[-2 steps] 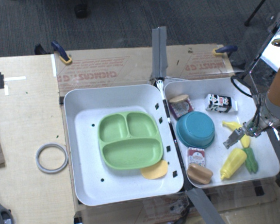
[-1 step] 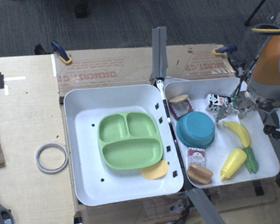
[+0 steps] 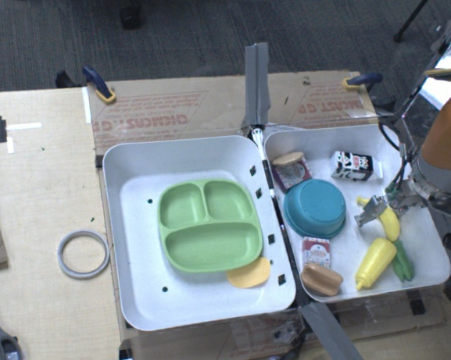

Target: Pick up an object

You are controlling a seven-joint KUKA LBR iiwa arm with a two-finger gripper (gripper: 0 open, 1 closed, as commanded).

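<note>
Two bins face you: your gripper, fingers spread, touches a banana between the blue bowl and right rim.

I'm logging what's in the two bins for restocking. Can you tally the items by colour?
Green: 2, the divided plate and the pepper
Yellow: 3, the corn, the banana and the flat chip
Blue: 1, the bowl
Brown: 2, the hot dog and the sandwich
Black and white: 1, the carton
Red and white: 1, the packet
Total: 10
</note>
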